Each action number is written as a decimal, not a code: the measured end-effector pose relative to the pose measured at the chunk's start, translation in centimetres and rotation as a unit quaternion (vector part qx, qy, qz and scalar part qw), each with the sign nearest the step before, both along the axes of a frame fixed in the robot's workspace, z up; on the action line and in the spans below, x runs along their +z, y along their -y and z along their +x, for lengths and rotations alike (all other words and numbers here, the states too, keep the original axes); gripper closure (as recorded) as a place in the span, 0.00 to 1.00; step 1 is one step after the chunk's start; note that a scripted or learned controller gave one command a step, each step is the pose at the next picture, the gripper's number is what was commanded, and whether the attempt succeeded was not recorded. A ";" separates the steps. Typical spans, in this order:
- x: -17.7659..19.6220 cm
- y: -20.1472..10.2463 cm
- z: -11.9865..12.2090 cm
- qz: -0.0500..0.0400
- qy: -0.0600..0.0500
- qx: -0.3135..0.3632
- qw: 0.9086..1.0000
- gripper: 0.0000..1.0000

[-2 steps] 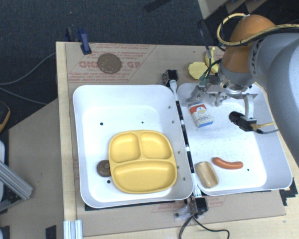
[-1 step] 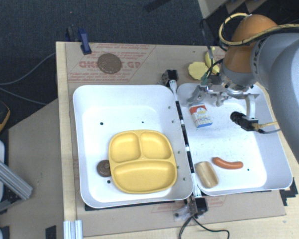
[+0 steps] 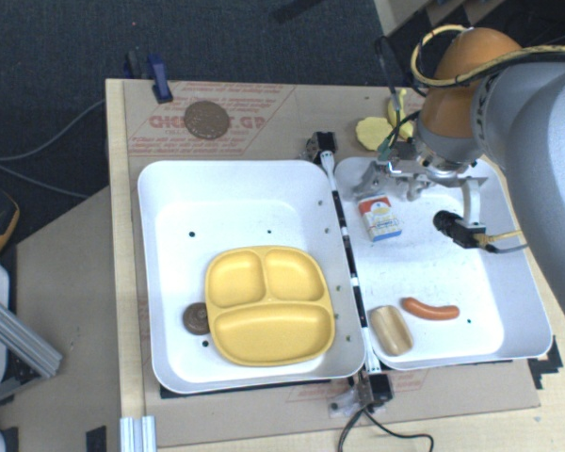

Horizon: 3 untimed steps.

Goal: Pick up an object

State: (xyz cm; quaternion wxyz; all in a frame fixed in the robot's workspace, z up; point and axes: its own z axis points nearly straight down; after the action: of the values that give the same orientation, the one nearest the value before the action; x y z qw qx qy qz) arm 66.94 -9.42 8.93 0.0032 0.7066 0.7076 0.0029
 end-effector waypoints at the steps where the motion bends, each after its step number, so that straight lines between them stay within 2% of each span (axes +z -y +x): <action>1: 0.0 -0.2 0.0 0.000 0.000 0.000 1.000 0.00; 3: -0.4 0.1 -0.3 0.000 -0.004 0.000 1.000 0.00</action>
State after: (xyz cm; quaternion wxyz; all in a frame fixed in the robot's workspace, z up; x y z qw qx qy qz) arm 66.68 -9.52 8.53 0.0005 0.7069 0.7073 0.0000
